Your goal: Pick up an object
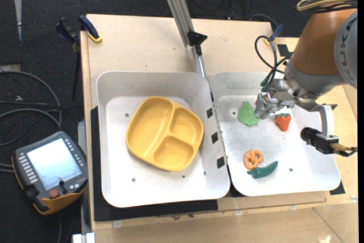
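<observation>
In the right bin [318,176] lie a light green leaf-shaped piece [247,114], a red strawberry [282,121], an orange pretzel [253,157] and a dark green pepper [263,169]. My gripper [265,107] hangs over the bin's upper middle, between the green leaf piece and the strawberry, its tip right beside the leaf's right edge. From this angle I cannot make out whether anything is held.
The left bin [114,99] holds a yellow divided plate [165,132]. A slanted metal pole [179,3] runs down to the seam between the bins. A black fitting [317,139] sticks out on the arm's right over the bin. A teach pendant [48,171] lies left of the bench.
</observation>
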